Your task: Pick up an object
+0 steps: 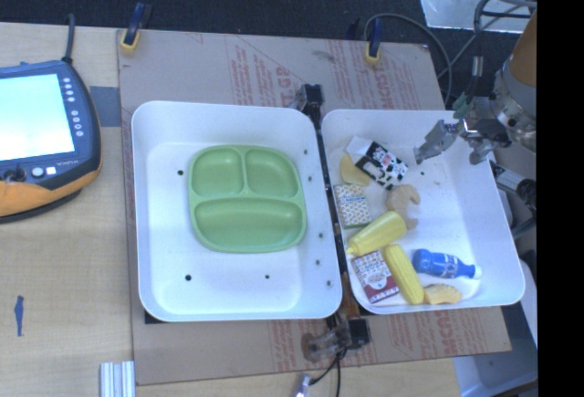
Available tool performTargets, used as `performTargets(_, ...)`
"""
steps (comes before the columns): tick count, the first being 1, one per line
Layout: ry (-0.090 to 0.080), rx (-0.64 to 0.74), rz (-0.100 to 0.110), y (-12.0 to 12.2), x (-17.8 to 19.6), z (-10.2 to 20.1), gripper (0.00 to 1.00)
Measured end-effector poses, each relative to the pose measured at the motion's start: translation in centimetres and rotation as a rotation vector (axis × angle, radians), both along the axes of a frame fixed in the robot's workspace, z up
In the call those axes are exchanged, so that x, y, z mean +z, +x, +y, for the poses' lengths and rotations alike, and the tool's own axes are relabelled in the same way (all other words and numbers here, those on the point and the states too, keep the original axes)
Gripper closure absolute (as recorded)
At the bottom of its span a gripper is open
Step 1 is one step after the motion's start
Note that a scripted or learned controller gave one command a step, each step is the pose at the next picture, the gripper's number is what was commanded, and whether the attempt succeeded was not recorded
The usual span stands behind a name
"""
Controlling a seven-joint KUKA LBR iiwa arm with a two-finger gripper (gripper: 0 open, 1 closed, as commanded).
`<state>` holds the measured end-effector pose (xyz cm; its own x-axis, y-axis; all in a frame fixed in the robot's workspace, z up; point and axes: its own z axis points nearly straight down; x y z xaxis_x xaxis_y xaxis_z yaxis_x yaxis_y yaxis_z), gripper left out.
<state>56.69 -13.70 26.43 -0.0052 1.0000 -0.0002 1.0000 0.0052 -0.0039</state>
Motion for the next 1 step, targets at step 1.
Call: performTargets(1,-0.002,0.002,0.002,3.72,-9.72,1.04,0.0)
